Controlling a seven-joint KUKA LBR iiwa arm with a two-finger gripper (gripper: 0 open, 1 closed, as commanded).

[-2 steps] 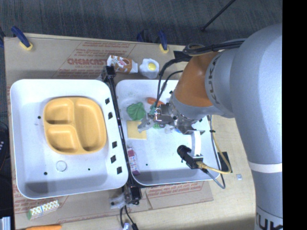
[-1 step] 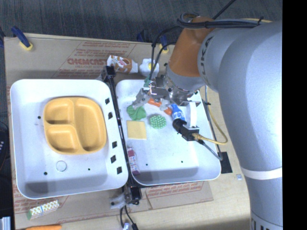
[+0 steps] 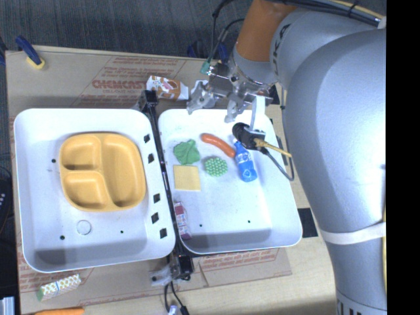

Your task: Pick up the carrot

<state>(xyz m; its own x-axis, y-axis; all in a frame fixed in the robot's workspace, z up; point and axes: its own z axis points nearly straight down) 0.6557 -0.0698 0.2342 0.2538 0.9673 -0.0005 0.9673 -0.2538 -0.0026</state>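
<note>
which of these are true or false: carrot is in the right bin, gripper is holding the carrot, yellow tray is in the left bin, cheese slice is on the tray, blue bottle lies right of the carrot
1. The carrot lies in the right bin. True.
2. The gripper holds the carrot. False: it hovers above the bin's far edge, apart from the carrot.
3. The yellow tray sits in the left bin. True.
4. The cheese slice is on the tray. False: it lies on the right bin's floor, below the green leaf.
5. The blue bottle lies right of the carrot. True.
</note>
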